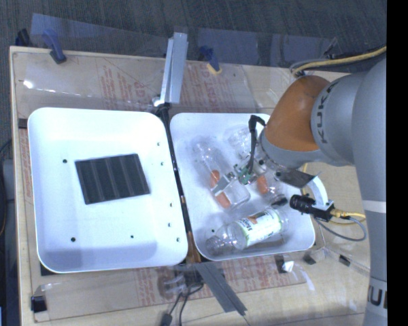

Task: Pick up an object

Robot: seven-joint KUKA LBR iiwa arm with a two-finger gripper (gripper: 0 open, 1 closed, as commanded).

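Arm lowered into the right-hand shallow white bin.
The two-finger gripper is seen among clear plastic items with orange parts; its opening cannot be told. A clear plastic bottle with a white-and-green label lies near the front wall.

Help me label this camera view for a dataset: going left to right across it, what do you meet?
Left white bin → dark ribbed panel lying in it → right white bin → clear plastic bottle with a white label → grey arm with orange band.
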